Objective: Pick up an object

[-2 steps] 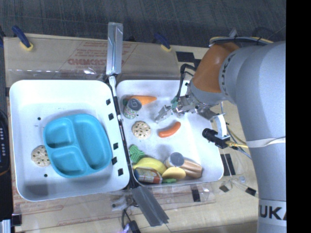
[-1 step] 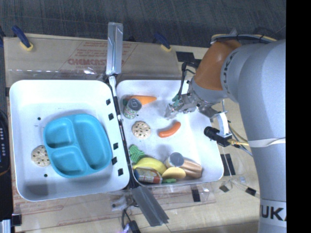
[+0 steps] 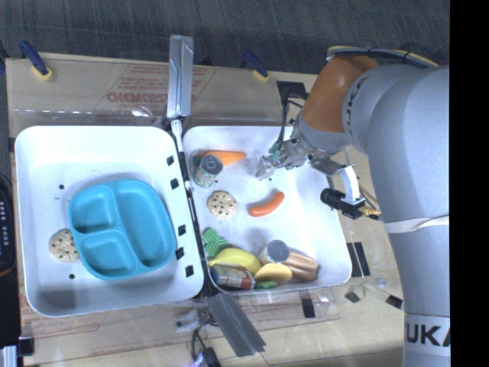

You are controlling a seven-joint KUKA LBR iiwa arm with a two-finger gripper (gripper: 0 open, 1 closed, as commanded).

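- Left white bin: sky-blue plastic tray w/ three compartments; round choc-chip cookie just left of it.
- Right white bin, left side: small grey-lidded can, orange toy carrot on the far side, second cookie nearer.
- Near edge: pile w/ yellow toy banana, copper-coloured cup on its side.
- Likely target: red-orange toy sausage, mid-bin, lying free. Prob. light, stiff plastic, smooth and curved, so could roll; best pinched across its middle.
- Two-finger gripper hangs just far of the sausage, apart from it; jaws look slightly parted, nothing between them.
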